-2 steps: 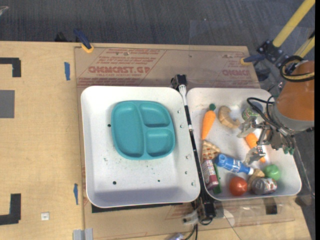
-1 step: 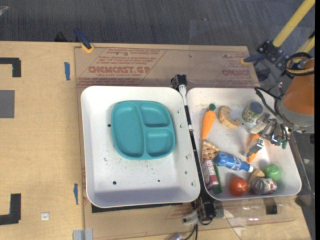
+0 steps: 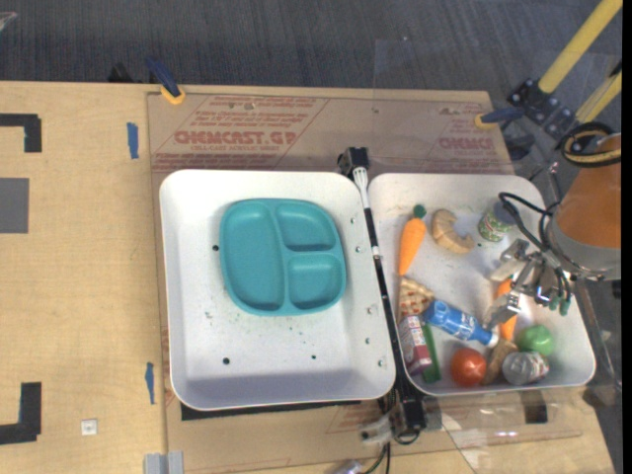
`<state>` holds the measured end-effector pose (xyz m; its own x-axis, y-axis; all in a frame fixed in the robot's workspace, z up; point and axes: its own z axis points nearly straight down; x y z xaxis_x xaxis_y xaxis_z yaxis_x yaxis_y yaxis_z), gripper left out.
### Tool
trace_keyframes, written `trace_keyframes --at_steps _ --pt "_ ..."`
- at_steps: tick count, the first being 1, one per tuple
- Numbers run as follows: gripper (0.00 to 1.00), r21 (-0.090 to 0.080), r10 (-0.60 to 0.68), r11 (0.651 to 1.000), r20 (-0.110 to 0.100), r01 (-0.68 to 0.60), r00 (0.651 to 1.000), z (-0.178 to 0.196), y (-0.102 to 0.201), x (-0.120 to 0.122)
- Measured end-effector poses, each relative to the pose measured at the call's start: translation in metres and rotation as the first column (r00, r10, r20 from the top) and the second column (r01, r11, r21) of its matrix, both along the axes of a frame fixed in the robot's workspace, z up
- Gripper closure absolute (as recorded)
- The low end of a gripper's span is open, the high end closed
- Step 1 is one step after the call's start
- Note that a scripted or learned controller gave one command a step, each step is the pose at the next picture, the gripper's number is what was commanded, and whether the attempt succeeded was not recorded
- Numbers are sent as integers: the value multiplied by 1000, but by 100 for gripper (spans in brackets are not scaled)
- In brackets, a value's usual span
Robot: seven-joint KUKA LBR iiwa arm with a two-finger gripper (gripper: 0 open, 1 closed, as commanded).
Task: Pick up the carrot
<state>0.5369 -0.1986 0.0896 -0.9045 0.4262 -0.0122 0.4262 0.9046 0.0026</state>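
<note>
Nearest to us, along the front of the right bin [image 3: 578, 368], we see a red tomato-like ball [image 3: 469, 366], a crumpled silver lump [image 3: 523, 367] just beside it and a green ball [image 3: 538, 340] slightly behind that. A dark red, stick-shaped packet [image 3: 419, 345] lies along the bin's left side, and a blue wrapped packet [image 3: 458, 323] lies slanted just behind the tomato. A speckled tan item [image 3: 414, 295] rests against the packet's far end.

In the left bin [image 3: 188, 294] sits a teal divided plate [image 3: 283, 256] with three compartments, roughly central on the white floor.

The hand [image 3: 523, 286] hangs over the right side of the right bin, amid a tangle of cables and metal parts; we cannot tell whether it is parted or clenched, nor whether anything sits in it. A small orange piece [image 3: 506, 287] shows just by it, but we cannot tell what it is. Above the hand, the arm's orange band [image 3: 595, 212] reaches in from the right.

The carrot [image 3: 411, 242] lies farther back in the right bin, near its left wall, orange with a green top pointing away from us, well apart from the hand. Beside it to the right lies a pale, curved item [image 3: 450, 233], and beyond that a small green-labelled can [image 3: 494, 227] near the far corner.

Both bins rest on a cardboard sheet [image 3: 316, 126] on the pale wooden tabletop [image 3: 69, 265].
</note>
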Motion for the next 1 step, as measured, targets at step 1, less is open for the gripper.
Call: trace_keyframes --at_steps 1 --pt "100 -4 2 1000 13 -2 1000 14 0 4"
